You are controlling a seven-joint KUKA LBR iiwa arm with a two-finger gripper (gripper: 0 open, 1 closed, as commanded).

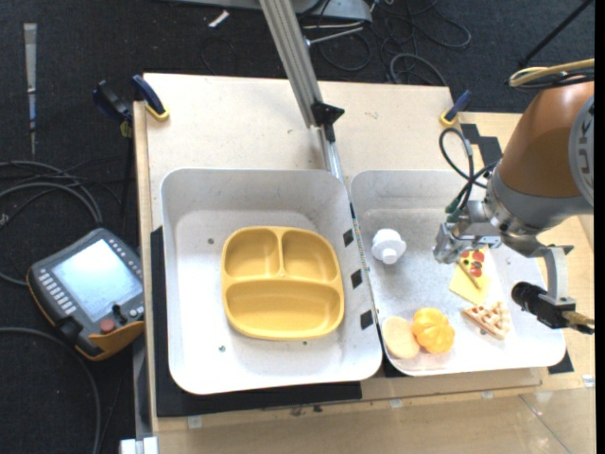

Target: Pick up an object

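A dark floor strewn with black cables surrounds the pale wooden counter (236, 121), which carries two shallow white bins side by side. The left bin (189, 206) holds a yellow divided tray (282, 282). The right bin (416, 192) holds a white cup (388, 246), a yellow cheese-like wedge with red spots (471, 274), a waffle-patterned slice (487, 318), an orange pepper-like piece (433, 329) and a pale round piece (400, 337) touching it. The grey arm's gripper (454, 242) sits low just above the wedge's upper end; whether its fingers are apart or together cannot be told. A teach pendant (85, 291) lies on the floor at left. No writing is legible.
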